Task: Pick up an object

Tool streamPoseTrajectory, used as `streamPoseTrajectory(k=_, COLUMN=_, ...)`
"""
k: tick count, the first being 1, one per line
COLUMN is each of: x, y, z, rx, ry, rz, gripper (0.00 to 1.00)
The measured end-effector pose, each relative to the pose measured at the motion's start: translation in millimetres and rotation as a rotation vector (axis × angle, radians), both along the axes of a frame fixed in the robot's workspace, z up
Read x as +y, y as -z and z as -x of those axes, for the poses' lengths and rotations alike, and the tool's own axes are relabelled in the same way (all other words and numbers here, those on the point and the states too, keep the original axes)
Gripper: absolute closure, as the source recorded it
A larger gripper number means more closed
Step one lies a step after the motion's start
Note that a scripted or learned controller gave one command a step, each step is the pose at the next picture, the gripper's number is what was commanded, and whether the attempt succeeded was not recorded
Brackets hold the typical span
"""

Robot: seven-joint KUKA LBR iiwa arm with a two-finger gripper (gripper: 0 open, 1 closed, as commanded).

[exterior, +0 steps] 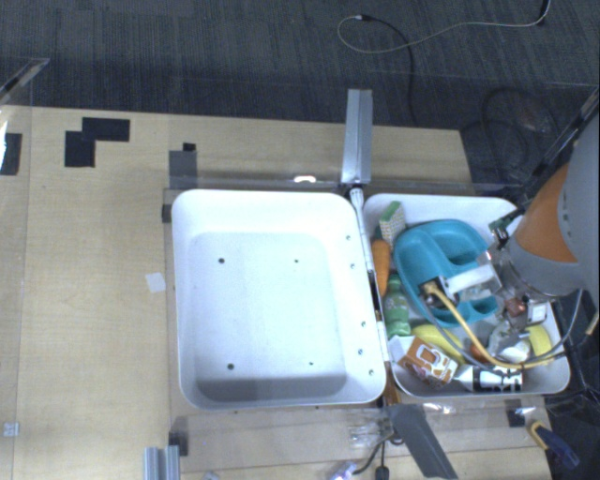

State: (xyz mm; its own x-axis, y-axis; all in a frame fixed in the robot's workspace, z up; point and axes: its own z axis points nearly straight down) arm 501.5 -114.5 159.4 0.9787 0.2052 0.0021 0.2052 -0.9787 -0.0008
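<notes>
Black packet (494, 379) with white print too small to read, no other text

Bench top (84, 309): pale wood grain, evenly lit, covers near and left areas. Black tape marks (94, 139) at far left. Small white tag (155, 281) left of the bins. Floor (234, 47) beyond far edge: dark grey carpet. Thin cable (403, 28) loops across carpet, far right. Grey metal post (357, 136) at far middle of bench.
</notes>
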Motion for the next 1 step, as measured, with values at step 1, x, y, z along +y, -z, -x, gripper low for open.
streamPoseTrajectory(k=1, x=32.1, y=45.6, z=-74.9, rx=0.002, ry=-0.045, rz=0.0, gripper=0.0)
